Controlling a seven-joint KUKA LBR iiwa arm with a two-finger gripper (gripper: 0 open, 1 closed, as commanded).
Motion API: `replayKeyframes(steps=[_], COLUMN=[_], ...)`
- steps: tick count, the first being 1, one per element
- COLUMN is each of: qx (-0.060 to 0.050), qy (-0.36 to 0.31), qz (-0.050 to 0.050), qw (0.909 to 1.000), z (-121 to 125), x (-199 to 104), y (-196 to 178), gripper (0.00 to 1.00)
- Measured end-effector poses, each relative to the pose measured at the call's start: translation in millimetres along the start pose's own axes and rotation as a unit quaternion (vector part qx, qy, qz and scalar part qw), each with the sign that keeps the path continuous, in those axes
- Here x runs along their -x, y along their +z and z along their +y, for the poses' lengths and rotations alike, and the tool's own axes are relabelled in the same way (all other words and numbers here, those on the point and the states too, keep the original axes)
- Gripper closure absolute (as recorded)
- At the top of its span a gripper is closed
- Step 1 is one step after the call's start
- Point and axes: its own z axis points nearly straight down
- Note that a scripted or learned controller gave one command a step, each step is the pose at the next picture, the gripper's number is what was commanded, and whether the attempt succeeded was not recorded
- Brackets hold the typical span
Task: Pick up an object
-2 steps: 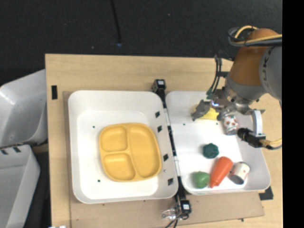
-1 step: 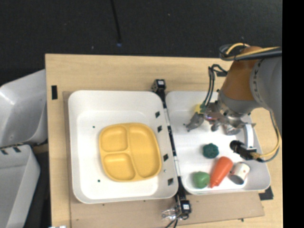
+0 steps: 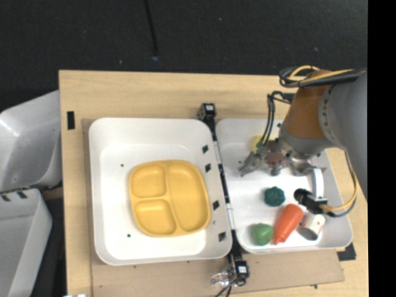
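Observation:
The right bin [image 3: 244, 138] holds a dark green round object [image 3: 274, 195], an orange carrot-shaped object [image 3: 287, 222], a light green object [image 3: 262, 232] and a small white cylinder [image 3: 311, 226]. A bit of yellow [image 3: 257, 143] shows at the arm's left side. My gripper [image 3: 270, 163] hangs over the upper part of this bin, just above the dark green object. Its dark parts spread low over the bin floor, and nothing shows between them.
The left bin [image 3: 111, 166] holds a yellow divided plate [image 3: 168, 197]. A black clip [image 3: 206, 111] sits at the top of the divider between the bins. Cables [image 3: 271, 116] loop from the arm over the right bin's back edge.

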Motion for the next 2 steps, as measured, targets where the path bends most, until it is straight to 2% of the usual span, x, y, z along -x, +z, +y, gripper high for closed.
replayKeyframes(steps=[1, 2], qx=[0.003, 0.000], qy=[0.002, 0.003], qz=[0.000, 0.001], qw=[1.0000, 1.0000], z=[1, 1], x=[1, 3], y=[-13, -39], gripper=[1.00, 1.00])
